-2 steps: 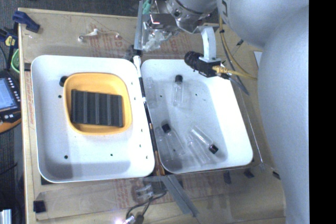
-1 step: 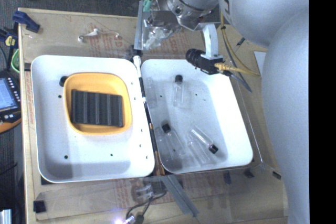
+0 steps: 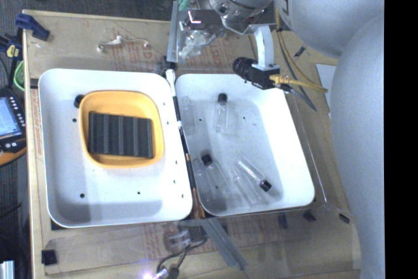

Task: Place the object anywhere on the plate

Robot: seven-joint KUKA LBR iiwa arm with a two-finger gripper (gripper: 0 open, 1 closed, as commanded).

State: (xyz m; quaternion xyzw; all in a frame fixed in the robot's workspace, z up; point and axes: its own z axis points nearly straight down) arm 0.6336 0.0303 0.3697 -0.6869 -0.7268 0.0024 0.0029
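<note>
1. Three clear vials with dark caps lie in the right bin: one vial towards the far side, a second vial near the middle, and a third vial towards the near right corner. All three are apart from one another and none touches the plate.
2. One yellow plate sits in the left bin, and on it rests one dark ribbed block, which covers most of the plate's middle.
3. One gripper hangs above the far edge of the bench, just beyond the gap between the two bins. Something clear and glinting shows at its tip, which may be a fourth vial, but the view is too blurred to be sure.
4. Whether the claw is spread or closed cannot be told, since the fingers are lost among reflections and the wrist's bulk.
5. As a judgement, the task looks unfinished: no vial lies on the plate. If the gripper does carry one, what is left is to travel over the left bin and set it down on the plate's rim or on the block; if not, a vial has yet to be picked.
6. Two white bins in all, side by side and nearly touching.
</note>
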